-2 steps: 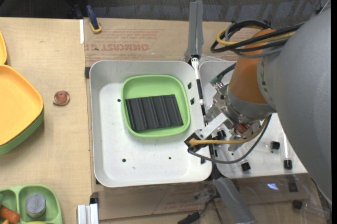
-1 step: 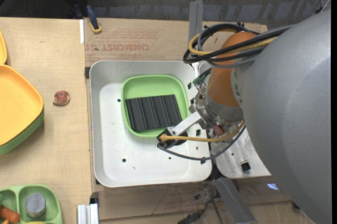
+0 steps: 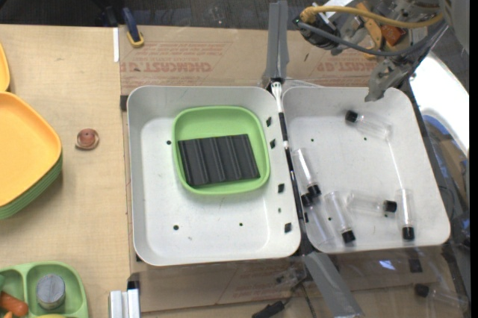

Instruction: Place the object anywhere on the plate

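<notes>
plate (image 3: 220, 152) holding dark ridged slab (image 3: 218, 160), hand (image 3: 377, 89) above right bin (image 3: 418, 160)

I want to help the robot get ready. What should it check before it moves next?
1. Green plate sits in the left bin: ok.
2. Room on the plate beside the dark ridged block: ok, its rim area is bare.
3. Clear tubes with black caps lie in the right bin: ok.
4. Tool above the right bin's far edge: ok.
5. Tool holding a tube: cannot tell.
</notes>
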`<action>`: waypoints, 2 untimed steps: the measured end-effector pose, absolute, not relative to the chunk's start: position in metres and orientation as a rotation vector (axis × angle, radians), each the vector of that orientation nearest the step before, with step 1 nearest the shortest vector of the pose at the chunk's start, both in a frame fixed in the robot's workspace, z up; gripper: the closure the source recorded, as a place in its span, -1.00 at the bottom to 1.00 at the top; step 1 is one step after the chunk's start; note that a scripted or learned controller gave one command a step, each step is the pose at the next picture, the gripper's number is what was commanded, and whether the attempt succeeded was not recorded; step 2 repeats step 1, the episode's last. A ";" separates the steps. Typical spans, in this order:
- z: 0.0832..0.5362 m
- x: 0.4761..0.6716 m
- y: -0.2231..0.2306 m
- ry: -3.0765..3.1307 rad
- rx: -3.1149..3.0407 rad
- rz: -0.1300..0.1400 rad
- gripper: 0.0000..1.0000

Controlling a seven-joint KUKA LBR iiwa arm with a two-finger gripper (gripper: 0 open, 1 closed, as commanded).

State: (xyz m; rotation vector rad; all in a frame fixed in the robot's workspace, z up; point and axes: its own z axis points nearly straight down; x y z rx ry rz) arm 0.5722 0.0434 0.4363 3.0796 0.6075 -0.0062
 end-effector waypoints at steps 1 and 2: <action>0.313 0.578 0.054 0.495 3.100 -0.008 -1.00; 0.313 0.578 0.054 0.495 3.100 -0.008 -1.00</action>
